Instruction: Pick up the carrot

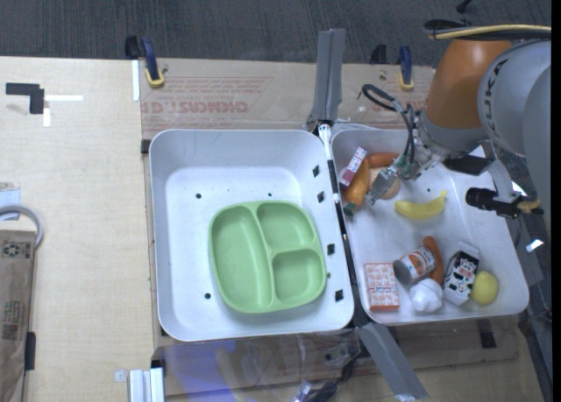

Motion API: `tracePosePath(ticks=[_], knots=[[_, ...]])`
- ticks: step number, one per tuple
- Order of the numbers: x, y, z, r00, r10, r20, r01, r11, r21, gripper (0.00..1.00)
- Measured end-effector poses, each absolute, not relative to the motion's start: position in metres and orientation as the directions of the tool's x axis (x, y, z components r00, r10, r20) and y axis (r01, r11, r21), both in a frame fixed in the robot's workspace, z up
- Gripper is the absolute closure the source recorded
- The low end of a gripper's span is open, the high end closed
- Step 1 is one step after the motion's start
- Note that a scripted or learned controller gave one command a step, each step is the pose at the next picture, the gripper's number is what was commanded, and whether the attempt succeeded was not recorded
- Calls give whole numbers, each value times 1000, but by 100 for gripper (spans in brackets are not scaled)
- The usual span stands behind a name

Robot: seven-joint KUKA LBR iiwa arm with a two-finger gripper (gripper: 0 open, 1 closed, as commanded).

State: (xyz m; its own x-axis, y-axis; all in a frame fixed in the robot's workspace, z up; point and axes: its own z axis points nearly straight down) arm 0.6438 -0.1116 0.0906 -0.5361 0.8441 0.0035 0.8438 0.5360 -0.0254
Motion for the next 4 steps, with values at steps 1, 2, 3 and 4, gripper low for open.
tracePosePath(ticks=[1, 2, 3, 4], knots=[[648, -121, 89, -684, 730, 22, 729, 684, -37, 0], [606, -103, 92, -597, 802, -3, 802, 597, -2, 0], [607, -104, 102, -593, 805, -4, 805, 593, 1, 100], [601, -114, 150, -630, 777, -2, 777, 630, 2, 100]])
